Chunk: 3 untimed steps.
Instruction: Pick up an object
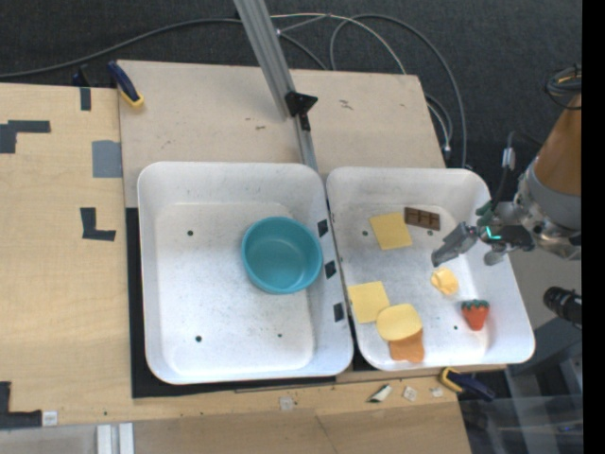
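I'm seeing the gripper [470, 245] hanging over the right bin [501, 348], above a yellow piece [445, 281]; fingers spread, gripping nothing.

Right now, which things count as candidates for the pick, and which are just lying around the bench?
Pick candidates:
teal bowl
yellow squares
brown block
small yellow piece
red strawberry-like toy
yellow-and-orange piece
hand above the right bin

Lying about:
cables
blue-and-yellow clamps
metal pole
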### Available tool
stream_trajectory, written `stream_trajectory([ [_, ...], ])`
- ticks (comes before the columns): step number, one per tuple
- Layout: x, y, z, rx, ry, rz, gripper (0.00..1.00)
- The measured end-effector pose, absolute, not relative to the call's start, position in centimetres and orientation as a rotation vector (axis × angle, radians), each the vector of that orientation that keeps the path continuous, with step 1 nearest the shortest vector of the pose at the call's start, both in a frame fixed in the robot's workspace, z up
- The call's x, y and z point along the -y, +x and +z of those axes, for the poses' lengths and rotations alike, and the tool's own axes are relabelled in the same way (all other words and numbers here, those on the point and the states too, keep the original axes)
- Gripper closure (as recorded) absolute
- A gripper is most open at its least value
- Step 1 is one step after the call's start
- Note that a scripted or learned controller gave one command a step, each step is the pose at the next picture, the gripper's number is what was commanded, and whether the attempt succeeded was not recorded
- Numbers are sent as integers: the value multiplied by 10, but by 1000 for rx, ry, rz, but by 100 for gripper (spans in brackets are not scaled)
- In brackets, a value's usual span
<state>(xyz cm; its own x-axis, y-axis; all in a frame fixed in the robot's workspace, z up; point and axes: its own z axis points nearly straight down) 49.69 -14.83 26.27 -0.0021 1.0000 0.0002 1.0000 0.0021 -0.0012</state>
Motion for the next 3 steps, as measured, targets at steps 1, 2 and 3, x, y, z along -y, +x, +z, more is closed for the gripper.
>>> stream_trajectory([
  [1,147,498,199,2217,-2216,8,0],
  [2,143,489,137,2216,-2215,8,0],
  [3,142,489,89,2221,-2220,0,0],
])
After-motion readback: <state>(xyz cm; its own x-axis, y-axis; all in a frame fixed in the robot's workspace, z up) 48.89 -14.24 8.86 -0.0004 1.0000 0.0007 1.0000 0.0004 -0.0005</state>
